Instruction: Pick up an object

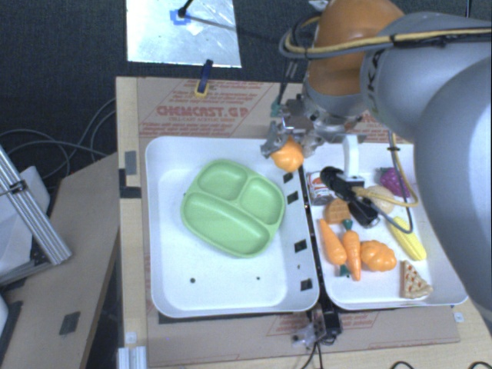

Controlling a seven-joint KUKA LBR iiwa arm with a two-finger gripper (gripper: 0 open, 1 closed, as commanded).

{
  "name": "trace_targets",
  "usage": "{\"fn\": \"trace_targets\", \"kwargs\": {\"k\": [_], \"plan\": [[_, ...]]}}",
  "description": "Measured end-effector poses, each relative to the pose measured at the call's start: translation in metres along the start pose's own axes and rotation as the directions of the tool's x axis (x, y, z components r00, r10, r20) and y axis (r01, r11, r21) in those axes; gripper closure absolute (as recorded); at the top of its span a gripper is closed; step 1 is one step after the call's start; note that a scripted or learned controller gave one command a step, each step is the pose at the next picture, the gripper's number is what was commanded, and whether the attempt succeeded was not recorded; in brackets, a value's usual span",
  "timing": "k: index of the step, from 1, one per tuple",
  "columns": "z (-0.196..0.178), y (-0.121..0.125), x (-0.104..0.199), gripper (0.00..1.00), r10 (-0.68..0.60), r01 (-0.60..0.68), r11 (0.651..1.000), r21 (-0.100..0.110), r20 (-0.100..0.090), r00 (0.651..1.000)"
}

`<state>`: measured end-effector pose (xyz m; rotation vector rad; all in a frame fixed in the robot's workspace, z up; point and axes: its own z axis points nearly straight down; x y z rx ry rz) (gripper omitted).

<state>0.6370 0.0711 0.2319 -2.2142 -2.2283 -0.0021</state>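
My gripper hangs over the back edge of the bins, above the divider between them. A small round orange fruit sits between its metal fingers, lifted off the bin floor, so the gripper is shut on it. In the right bin lie two carrots, an orange lump, a yellow corn cob, a pizza slice, a purple piece and a small can, partly hidden by the wrist.
A green divided plate lies in the left bin, which has bare white floor along its front. The arm's big grey body covers the right bin's far right side. Cardboard lies under both bins.
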Motion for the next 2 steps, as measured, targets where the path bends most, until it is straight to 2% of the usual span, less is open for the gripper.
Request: {"fn": "trace_targets", "kwargs": {"k": [1,2], "plan": [[-0.0022,0.0103,-0.0002,1.0,-0.001,0.001,1.0,-0.002,0.0,1.0],[-0.0004,0.0013,-0.0041,1.0,0.005,-0.005,1.0,0.001,0.001,1.0]]}}
